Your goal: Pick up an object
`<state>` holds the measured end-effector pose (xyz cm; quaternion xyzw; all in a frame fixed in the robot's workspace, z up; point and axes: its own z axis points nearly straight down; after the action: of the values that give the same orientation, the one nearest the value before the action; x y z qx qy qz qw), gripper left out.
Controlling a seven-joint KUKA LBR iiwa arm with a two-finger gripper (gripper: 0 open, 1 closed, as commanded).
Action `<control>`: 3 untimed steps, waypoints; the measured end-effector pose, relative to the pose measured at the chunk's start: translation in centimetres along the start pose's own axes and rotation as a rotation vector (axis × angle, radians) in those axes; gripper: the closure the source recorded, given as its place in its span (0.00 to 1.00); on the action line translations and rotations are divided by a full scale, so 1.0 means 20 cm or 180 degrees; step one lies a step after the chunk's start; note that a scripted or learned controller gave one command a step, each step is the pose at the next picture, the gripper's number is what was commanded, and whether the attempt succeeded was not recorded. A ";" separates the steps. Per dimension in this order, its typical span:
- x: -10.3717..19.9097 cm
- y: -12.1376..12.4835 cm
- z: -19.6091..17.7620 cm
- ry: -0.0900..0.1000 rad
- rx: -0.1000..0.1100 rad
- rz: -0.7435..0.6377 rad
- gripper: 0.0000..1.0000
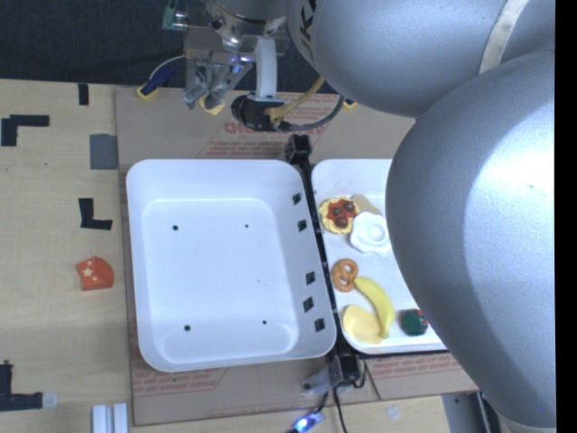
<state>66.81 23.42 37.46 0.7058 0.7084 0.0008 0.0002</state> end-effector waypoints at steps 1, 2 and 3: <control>-0.01 -0.07 -0.02 -0.0007 0.0011 0.0009 1.00; -0.01 -0.17 -0.04 -0.0006 0.0014 0.0009 1.00; -0.01 0.00 0.50 -0.0015 0.0020 0.0009 1.00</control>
<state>66.86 23.26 27.43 0.7069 0.7074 -0.0030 -0.0003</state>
